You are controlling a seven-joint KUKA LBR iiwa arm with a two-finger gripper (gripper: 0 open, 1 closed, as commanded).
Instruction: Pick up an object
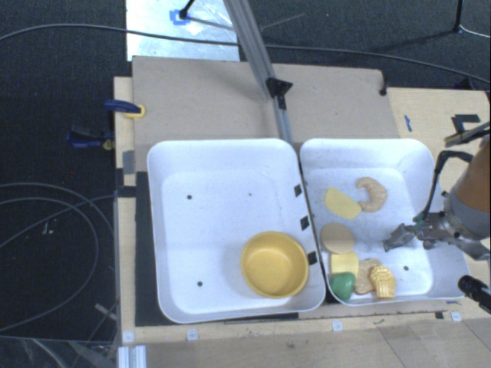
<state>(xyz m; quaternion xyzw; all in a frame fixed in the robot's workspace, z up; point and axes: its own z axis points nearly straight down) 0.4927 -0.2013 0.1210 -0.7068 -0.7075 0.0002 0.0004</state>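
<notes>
The right bin (418,153) holds several small food-like items: a tan curved croissant (372,192), a pale yellow wedge (342,203), a tan round disc (337,238), a yellow block (344,263), a green piece (342,284) and a yellow corn cob (382,281) beside a beige lump (366,271). My gripper (400,238) reaches in from the right edge and sits low over the bin's bare floor, right of the tan disc and below the croissant. It appears to touch none of the items. A yellow bowl (274,263) stands upright in the left bin (184,167).
A grey pole (257,48) slants down from the top to the bins' shared wall. The bins rest on a brown board (207,98). Blue and yellow clamps (123,110) grip the board's left edge. Cables lie on the dark floor at left.
</notes>
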